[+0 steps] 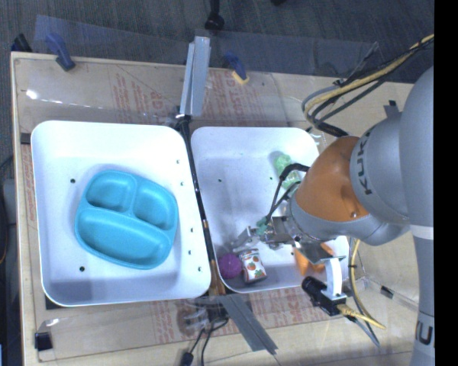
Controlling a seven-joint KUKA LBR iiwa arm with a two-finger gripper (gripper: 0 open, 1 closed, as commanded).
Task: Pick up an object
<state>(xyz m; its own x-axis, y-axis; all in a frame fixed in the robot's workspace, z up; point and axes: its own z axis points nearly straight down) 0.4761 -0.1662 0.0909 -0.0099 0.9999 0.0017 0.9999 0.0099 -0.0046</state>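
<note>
Reaching: the grey arm (401,166) is coming in from the right, its orange band (328,189) hanging over the right bin (237,166).
Claw: the gripper (253,237) is sitting low in the right bin's near end, metal parts glinting just above the objects there.
Claw state: it is hard to call; the view is too cluttered at the tip to say whether it is spread or pinched, and nothing is plainly sitting between its tips.
Purple object: a small round purple piece (230,264) is lying just below and to the left of the claw, by the bin's near wall.
Patterned carton: a little box with red and white print (253,268) is resting directly below the claw, touching or nearly touching the purple piece.
Green object: a green item (282,162) is peeking out well above the claw, near the bin's far right part, partly covered by the arm.
Orange object: an orange piece (305,261) is showing to the right of the claw, under the wrist; what it is stays unclear.
Left bin: the left bin (53,204) is lying well to the claw's left, carrying a blue divided plate (127,218) with three compartments.
Cables: yellow and black cables (351,82) are looping above the arm.
</note>
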